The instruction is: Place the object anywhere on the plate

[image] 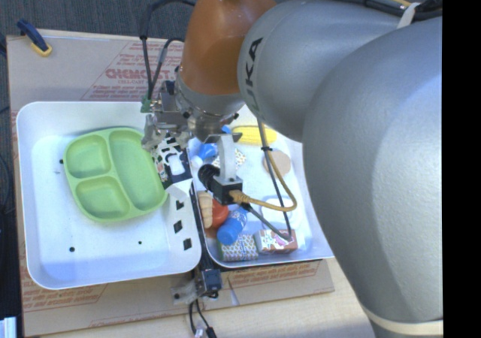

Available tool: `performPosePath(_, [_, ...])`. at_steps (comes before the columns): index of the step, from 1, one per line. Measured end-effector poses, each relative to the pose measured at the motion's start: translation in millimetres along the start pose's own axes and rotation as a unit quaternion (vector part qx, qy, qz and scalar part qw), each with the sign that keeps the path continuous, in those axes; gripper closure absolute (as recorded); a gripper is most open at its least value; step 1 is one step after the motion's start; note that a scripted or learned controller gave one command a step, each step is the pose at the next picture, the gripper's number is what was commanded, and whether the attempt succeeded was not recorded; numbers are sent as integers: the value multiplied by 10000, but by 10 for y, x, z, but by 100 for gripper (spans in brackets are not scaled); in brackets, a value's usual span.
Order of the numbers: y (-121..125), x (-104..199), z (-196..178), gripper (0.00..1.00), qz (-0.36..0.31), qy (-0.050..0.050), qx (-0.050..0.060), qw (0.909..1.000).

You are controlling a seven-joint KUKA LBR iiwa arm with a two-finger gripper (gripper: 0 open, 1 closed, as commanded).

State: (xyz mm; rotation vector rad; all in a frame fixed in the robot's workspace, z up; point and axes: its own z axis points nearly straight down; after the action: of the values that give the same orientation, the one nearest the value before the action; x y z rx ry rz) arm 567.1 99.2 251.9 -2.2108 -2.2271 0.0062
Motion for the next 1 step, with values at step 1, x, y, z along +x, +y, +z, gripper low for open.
performPosePath(1, [4,-6,-7,0,4,-2,-8,10000])
